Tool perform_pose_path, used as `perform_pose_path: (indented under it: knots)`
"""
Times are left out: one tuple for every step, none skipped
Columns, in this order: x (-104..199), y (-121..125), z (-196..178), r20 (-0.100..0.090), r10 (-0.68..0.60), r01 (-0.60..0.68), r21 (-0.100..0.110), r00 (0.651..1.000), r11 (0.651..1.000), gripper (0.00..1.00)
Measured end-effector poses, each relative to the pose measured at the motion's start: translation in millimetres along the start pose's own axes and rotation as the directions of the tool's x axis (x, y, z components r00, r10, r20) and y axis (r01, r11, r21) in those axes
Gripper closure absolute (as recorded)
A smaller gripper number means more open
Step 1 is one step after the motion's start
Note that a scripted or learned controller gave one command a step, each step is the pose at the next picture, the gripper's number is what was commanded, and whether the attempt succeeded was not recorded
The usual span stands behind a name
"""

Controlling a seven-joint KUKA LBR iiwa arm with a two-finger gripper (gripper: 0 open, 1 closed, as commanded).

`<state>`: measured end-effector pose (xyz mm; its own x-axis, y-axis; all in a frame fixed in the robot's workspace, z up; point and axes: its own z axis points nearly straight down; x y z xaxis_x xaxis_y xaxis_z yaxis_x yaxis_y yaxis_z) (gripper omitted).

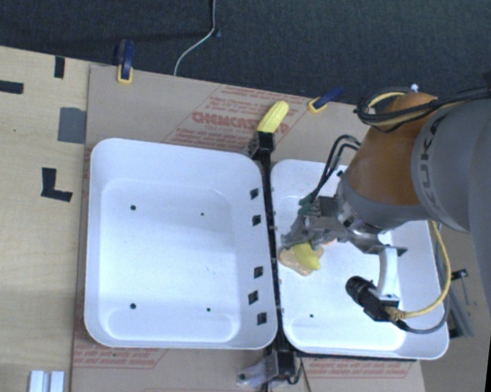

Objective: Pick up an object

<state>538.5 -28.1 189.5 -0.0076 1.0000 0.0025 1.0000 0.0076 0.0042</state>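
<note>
A small yellow and tan object (301, 259) lies in the right bin (335, 330), near its left wall. My gripper (310, 237) hangs right above it, at the object's upper edge, under the orange band of the arm (391, 164). The object shows just below the gripper's tip; whether they touch is unclear.
The left bin (169, 243) sits beside the right one, parted by a black divider (263, 237). A yellow-handled clamp (271, 118) stands at the divider's far end. A black cable fitting (370, 299) with a yellow wire hangs off the arm over the right bin.
</note>
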Motion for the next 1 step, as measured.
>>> perform_pose_path:
  knots:
    - [61.3, -10.9, -3.2, 0.000, -0.001, 0.001, 0.007, 1.000, 1.000, 1.00]
